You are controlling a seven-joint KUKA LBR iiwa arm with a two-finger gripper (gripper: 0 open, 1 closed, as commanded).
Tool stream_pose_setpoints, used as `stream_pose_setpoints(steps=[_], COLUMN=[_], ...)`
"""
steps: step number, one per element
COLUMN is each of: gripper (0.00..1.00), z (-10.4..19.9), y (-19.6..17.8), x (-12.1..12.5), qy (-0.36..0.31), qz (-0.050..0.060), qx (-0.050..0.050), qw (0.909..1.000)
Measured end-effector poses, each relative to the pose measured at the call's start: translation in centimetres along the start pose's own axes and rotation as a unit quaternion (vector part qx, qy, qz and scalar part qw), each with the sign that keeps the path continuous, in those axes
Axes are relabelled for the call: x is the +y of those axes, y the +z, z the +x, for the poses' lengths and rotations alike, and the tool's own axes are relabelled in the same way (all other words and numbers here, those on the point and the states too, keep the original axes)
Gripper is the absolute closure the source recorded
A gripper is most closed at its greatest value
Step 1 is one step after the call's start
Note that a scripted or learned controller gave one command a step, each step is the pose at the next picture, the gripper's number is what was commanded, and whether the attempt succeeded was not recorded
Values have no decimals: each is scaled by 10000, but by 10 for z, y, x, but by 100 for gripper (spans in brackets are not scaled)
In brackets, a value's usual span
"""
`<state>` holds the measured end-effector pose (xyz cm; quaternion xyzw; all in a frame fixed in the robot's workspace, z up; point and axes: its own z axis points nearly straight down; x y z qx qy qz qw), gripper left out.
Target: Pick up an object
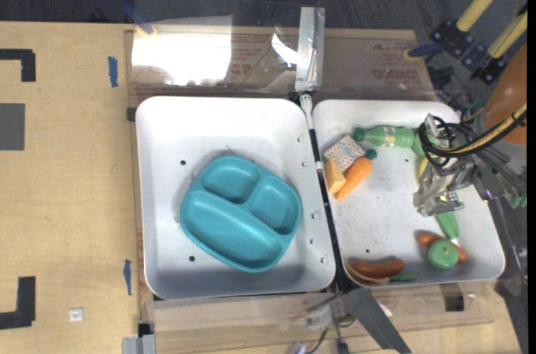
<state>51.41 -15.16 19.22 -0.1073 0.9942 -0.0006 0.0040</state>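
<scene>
From the overhead camera, you have two white bins side by side on the bench. The left bin (159, 126) carries a teal divided plate (241, 212) lying flat near its middle. The right bin (381, 210) holds the toys you can choose from: a green bottle (387, 137) near the back wall, a small patterned block (344, 151) just beside a carrot (353, 177), a reddish sausage (376, 268) along the front edge, and a green round fruit (442, 255) in the front right corner (with a red piece touching it on its left).

Your gripper (437, 197) sits low over the right side of the right bin, just above a green stalk-like piece (448, 222) that runs down toward the round fruit. Whether it is released or clenched you cannot tell here; cables and metal parts clutter that spot, and nothing is plainly seen between its tips.

By the look of it, you are at the reach-and-descend step, with no lift yet. The next move likely calls for centring on the green piece below, closing firmly, then rising straight up clear of the bin wall (the corner is tight).
</scene>
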Motion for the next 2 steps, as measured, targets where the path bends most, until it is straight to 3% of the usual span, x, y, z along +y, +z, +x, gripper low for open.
stream_pose_setpoints(steps=[1, 2], gripper=[100, 100], z=[0, -47], y=[-7, -120], x=[1, 15], qy=[-1, -1218], qz=[-5, -8], qx=[6, -1], qw=[10000, 9926])
